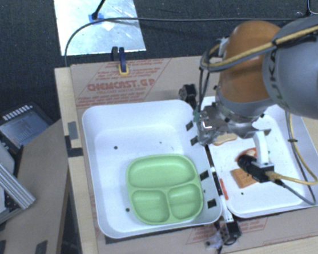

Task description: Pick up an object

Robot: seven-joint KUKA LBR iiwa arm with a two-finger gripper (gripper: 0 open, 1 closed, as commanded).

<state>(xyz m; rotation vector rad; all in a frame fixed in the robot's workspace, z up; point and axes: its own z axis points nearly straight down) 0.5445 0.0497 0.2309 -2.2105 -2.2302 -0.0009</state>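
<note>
Can't tell if the pincer (215, 129) is open or closed, the wrist hides it. Small pale tan rounded piece (225, 140) lies just beside it, near side. Probably light, stiff, maybe slick plastic; pinch across its narrow width.

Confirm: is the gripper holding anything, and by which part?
Cannot tell. The gripper is low over the right bin, with the wrist covering its tip. A tan piece and an orange piece lie close by.

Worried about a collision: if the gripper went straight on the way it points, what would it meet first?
Likely the pale tan object just below the gripper in the right bin; depth is unclear, so it might reach bare floor instead.
</note>
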